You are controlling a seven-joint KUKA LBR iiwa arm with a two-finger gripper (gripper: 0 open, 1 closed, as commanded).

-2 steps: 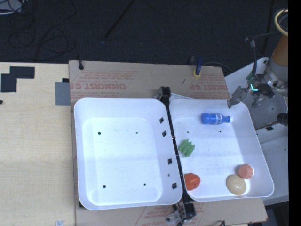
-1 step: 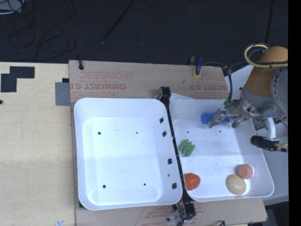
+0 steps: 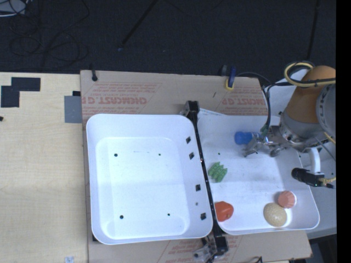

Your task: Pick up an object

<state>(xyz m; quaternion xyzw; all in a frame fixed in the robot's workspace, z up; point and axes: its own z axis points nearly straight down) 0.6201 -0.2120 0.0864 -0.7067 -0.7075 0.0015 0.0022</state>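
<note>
The right bin (image 3: 241, 223) holds several small objects. A blue object (image 3: 243, 138) lies near its far side. Close to the divider sits a green ridged piece (image 3: 218, 172). An orange-red object (image 3: 223, 210) rests at the near left corner. A pink ball (image 3: 286, 199) and a tan ball (image 3: 275, 215) lie at the near right. My gripper (image 3: 253, 148) reaches in from the right, low over the bin, its tips just right of and below the blue object. No object shows between its fingers.
The left bin (image 3: 104, 147) stands beside the right one, parted by a black clamp rail (image 3: 200, 169). Cardboard (image 3: 137, 95) lies under both bins. A black-tipped part (image 3: 307, 176) sticks out at the right bin's right edge, with cables behind the arm.
</note>
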